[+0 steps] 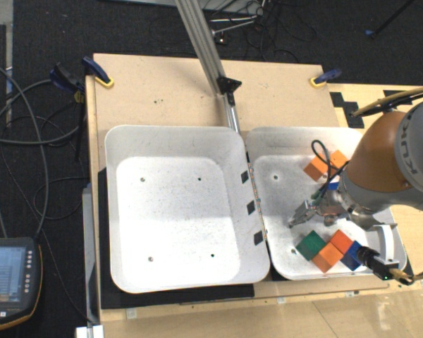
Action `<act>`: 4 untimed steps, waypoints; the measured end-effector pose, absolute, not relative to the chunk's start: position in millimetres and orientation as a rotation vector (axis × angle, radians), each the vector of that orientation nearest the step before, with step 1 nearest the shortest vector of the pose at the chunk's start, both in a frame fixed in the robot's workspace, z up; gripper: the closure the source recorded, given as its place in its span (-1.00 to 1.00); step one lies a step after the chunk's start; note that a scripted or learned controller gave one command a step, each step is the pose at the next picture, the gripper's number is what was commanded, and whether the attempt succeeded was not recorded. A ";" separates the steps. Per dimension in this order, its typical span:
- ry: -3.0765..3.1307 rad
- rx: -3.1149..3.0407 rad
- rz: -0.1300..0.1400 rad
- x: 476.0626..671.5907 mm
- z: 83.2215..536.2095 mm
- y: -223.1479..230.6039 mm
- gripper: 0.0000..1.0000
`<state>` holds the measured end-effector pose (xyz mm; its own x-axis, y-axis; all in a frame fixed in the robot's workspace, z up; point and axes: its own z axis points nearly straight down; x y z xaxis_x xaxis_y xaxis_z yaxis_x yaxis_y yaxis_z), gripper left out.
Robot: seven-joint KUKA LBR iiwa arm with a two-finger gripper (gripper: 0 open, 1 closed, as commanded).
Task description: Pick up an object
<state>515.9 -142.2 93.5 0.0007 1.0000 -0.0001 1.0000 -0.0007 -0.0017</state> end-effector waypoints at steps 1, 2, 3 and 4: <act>-2.222 -2.223 -0.002 517.0 105.6 -142.4 1.00; -2.229 -2.222 -0.005 525.1 162.2 -134.7 1.00; -2.229 -2.222 -0.005 527.0 206.7 -134.8 1.00; -2.230 -2.214 -0.004 540.9 207.5 -92.2 1.00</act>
<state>540.9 -92.2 207.5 -0.0071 1.0000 0.0010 1.0000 0.0071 0.0022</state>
